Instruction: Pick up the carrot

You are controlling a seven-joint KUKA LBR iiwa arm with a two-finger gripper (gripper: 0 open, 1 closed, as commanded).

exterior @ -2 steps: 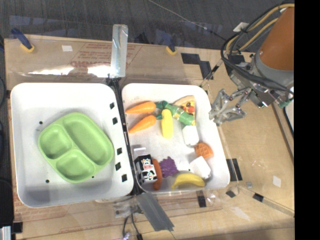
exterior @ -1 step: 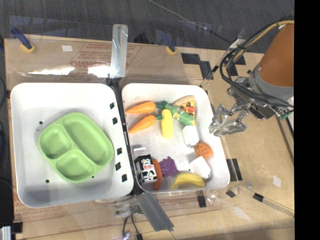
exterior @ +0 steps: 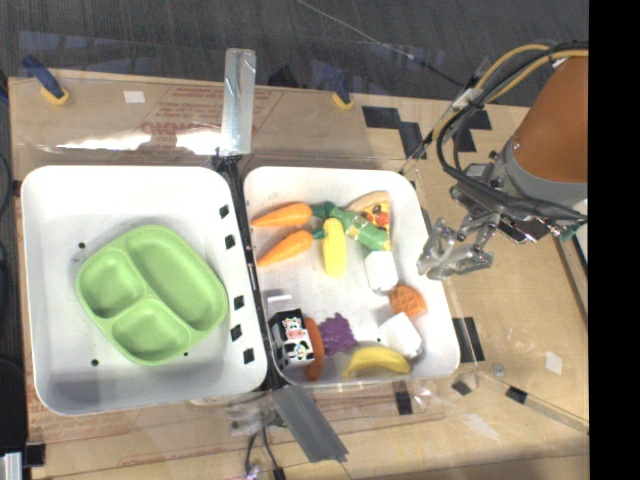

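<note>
Carrots waiting, pincer off to the side

Two carrots [exterior: 283, 214] lie side by side in the right bin [exterior: 300, 180], near its upper left corner — one above the other [exterior: 285, 246]. They look like light, stiff, smooth toy pieces; gripping across the thick middle seems safest, as the tapered tips may slip. Beside them sit a corn cob [exterior: 334, 248], pizza slice [exterior: 372, 211], banana [exterior: 377, 361] and grapes [exterior: 338, 333]. The left bin [exterior: 50, 193] holds a green divided plate [exterior: 150, 294]. The pincer [exterior: 456, 254] hovers over the bench just right of the right bin — whether it is open or closed cannot be told.
</note>
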